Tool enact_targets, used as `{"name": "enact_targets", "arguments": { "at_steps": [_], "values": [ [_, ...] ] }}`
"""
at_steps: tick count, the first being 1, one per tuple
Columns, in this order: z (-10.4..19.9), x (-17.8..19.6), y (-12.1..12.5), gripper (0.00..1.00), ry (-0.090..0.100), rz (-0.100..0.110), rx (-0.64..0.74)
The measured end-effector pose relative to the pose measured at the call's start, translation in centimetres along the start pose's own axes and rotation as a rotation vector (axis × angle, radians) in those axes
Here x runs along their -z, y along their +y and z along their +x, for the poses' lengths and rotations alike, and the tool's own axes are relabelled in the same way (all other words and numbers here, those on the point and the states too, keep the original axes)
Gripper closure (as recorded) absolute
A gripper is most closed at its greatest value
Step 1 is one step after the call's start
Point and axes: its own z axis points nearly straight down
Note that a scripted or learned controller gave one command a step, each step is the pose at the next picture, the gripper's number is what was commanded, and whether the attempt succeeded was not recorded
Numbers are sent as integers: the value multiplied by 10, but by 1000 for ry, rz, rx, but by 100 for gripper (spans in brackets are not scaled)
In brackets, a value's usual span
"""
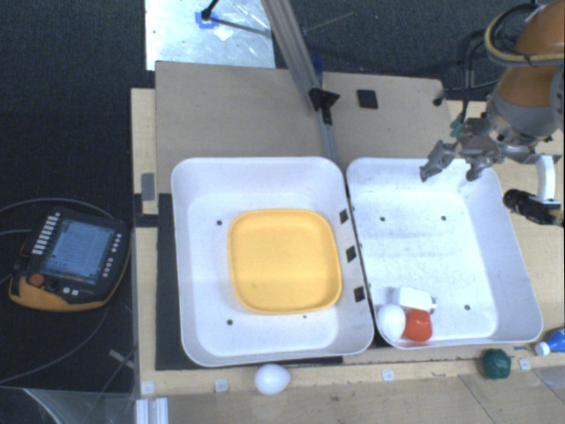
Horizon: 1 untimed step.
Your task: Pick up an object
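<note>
A yellow square plate [285, 261] lies in the left bin [199, 201]. In the near left corner of the right bin [494, 237] sit a white egg-shaped object [390, 320], a red object [418, 325] and a small white block [414, 299], all bunched together. My gripper [454, 169] hangs over the far edge of the right bin, fingers spread apart and open, with nothing between them. It is well away from the bunched objects.
A white egg [272, 379] lies on the bench in front of the left bin. A dark green ball [495, 363] and a blue-capped item [552, 344] rest at the bench's near right. A teach pendant [69, 256] lies left of the bench.
</note>
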Motion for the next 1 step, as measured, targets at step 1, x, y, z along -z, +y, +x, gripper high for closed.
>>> {"name": "enact_targets", "arguments": {
  "at_steps": [1],
  "values": [
    [2, -44, -7, 0, 0, 0, 0]
  ]
}}
